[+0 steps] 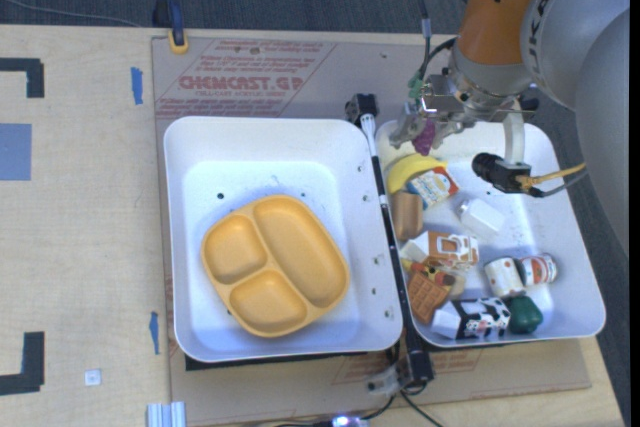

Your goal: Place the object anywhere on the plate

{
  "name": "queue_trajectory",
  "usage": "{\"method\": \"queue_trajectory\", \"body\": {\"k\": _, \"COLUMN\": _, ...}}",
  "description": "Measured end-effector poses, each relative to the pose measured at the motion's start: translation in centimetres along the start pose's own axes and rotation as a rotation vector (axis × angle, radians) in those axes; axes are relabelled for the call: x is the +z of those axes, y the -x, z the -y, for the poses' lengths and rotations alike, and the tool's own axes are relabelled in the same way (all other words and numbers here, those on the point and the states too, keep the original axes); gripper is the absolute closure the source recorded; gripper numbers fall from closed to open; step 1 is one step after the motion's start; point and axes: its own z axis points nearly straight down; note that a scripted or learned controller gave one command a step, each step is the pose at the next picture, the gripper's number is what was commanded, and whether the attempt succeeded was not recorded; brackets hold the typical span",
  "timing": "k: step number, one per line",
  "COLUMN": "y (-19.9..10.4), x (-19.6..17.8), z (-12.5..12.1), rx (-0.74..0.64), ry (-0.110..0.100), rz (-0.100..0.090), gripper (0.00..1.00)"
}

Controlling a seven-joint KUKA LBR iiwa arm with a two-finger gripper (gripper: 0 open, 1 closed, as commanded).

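Observation:
A yellow plate (275, 263) with three compartments lies in the left bin (200, 155), with nothing on it. My gripper (425, 127) hangs over the back left corner of the right bin (575, 245), just above a yellow banana-like toy (405, 170). A small purple bit shows at the gripper's tip; I cannot tell whether it is held. Several toy foods lie in the right bin: a small carton (433, 185), a brown cylinder (406, 213), a white block (480, 215), a waffle (430, 290) and a red-and-white can (515, 273).
A black-and-white cow-patterned carton (475, 320) and a green toy (525, 315) rest at the right bin's front edge. A black cable fitting (500, 170) hangs over that bin beside the wrist. The ridge between the bins (385, 215) separates the plate from the toys.

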Motion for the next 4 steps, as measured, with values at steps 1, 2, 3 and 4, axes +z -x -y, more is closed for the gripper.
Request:
{"method": "queue_trajectory", "body": {"k": 1, "y": 3.1, "x": -15.5, "z": 6.7, "rx": 0.002, "ry": 0.003, "rz": 0.0, "gripper": 1.0}}
{"method": "queue_trajectory", "body": {"k": 2, "y": 2.9, "x": -29.9, "z": 10.0, "rx": 0.001, "ry": 0.002, "rz": 0.0, "gripper": 1.0}}
{"method": "queue_trajectory", "body": {"k": 3, "y": 7.6, "x": -26.9, "z": 11.4, "rx": 0.002, "ry": -0.001, "rz": 0.0, "gripper": 1.0}}
{"method": "queue_trajectory", "body": {"k": 4, "y": 11.3, "x": -23.4, "z": 12.5, "rx": 0.002, "ry": 0.0, "rz": 0.0, "gripper": 1.0}}
